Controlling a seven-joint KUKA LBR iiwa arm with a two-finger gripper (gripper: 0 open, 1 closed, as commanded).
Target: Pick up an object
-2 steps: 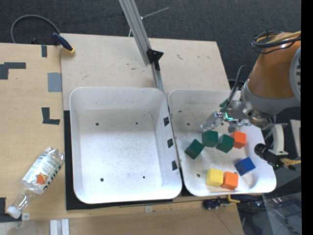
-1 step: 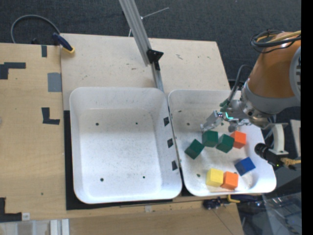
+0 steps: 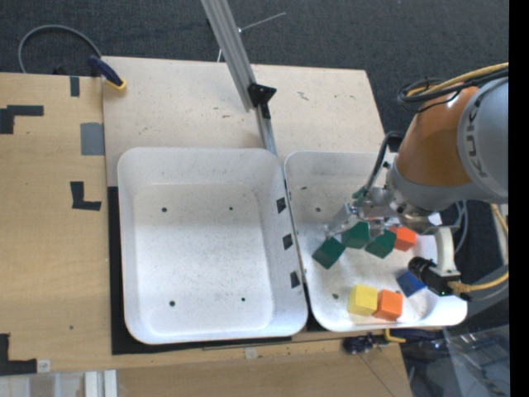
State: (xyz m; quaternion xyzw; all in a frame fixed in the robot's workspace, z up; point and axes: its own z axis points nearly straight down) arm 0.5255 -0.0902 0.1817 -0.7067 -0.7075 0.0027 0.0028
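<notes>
Nearby, yellow block [image 3: 362, 298] beside orange block [image 3: 389, 304]

Grey arm [image 3: 496, 139]; orange band [image 3: 434, 151]; black cables [image 3: 438, 85] looping above.

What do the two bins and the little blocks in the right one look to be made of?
The bins look like thin moulded white plastic, matt and scuffed, with rounded rims and dark speckling. The yellow block and the orange block beside it look like painted wood or solid plastic: flat, even colour, crisp edges, no gloss; the picture leaves that open.
</notes>
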